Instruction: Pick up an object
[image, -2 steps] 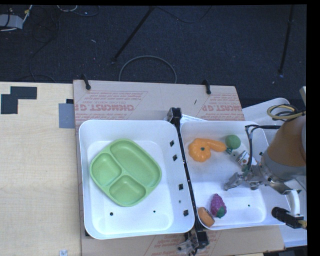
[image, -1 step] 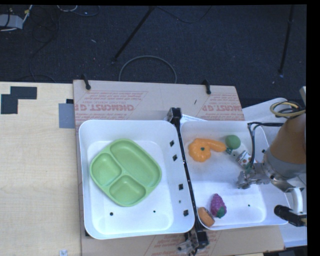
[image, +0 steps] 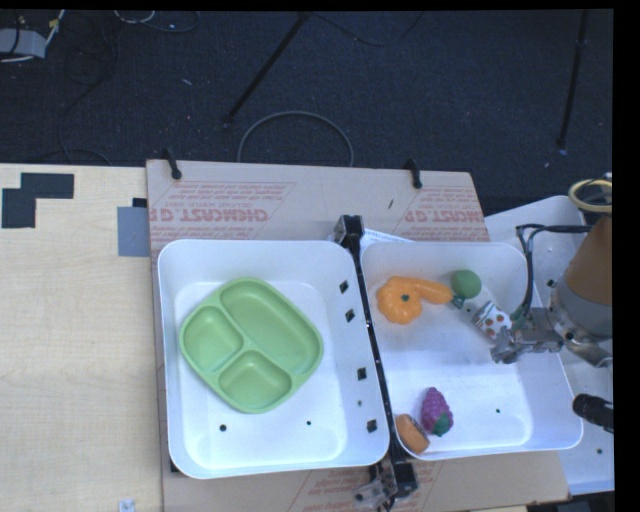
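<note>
Camera view: my gripper (image: 505, 348) hovers at the right bin's (image: 545, 425) right side, jaw state indeterminate. Approach step — nearest candidate, a spotted green-headed toy (image: 474, 300), lies just left; next move requires alignment.

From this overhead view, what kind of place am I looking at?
Probably a robotics lab test bench: two white bins side by side on cardboard, toy food such as plastic grapes, and cables trailing over dark carpet.
</note>
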